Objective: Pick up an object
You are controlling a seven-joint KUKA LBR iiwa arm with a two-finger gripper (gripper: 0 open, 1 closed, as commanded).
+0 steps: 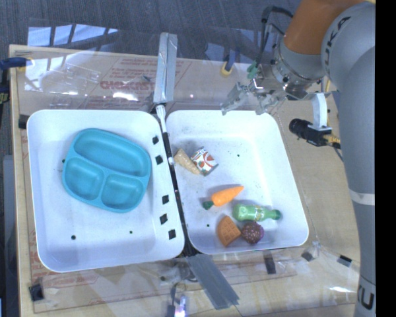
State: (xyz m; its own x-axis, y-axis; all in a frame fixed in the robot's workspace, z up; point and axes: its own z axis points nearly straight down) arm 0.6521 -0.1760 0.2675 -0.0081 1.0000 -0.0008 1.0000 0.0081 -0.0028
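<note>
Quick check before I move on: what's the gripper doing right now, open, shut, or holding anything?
Gripper: open, holding nothing, above the far rim of the right bin.

Arm [343, 65] cut off by top edge. Print on small carton [203, 161] too small to read. Dark red item [253, 232] unclear, partly behind bin's [287, 170] near rim. Surface [86, 78] lettering blurred under glare.

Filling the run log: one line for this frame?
tool above right white bin's far rim | holds nothing | orange toy carrot, green toy bottle in bin | pick pending
</note>
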